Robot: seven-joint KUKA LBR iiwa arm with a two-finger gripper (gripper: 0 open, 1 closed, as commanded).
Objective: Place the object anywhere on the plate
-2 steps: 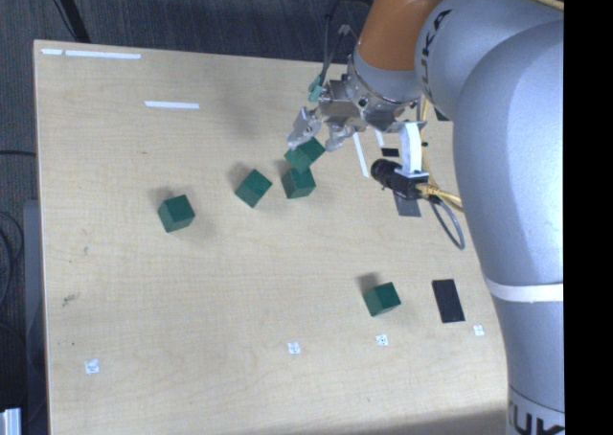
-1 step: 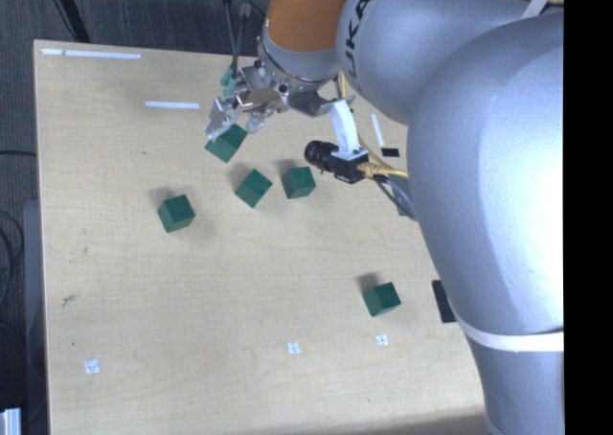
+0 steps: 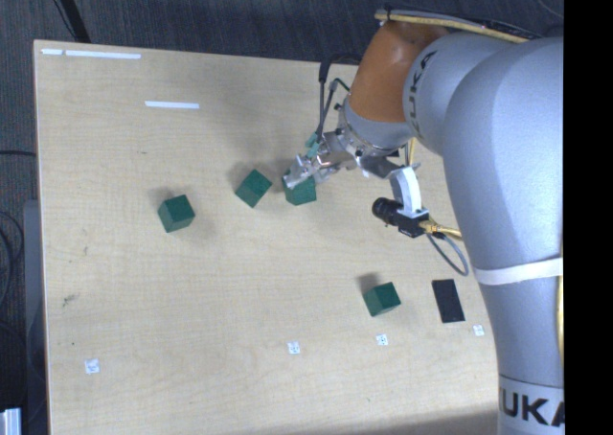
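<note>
Several green cubes lie on the light wooden tabletop (image 3: 192, 309). One green cube (image 3: 301, 193) sits right at the tip of my gripper (image 3: 303, 177), which reaches down from the grey arm with the orange band (image 3: 383, 79) at the upper right. The gripper's metal end overlaps the cube's top edge, so the contact there is hidden. Another green cube (image 3: 253, 187) lies just to the left of it, a short gap away.
Two more green cubes rest apart: one at the left (image 3: 176, 213), one at the lower right (image 3: 382, 298). A flat black block (image 3: 446, 300) lies beside the latter. A white tape strip (image 3: 172, 104) marks the upper left. The arm's grey body covers the right side.
</note>
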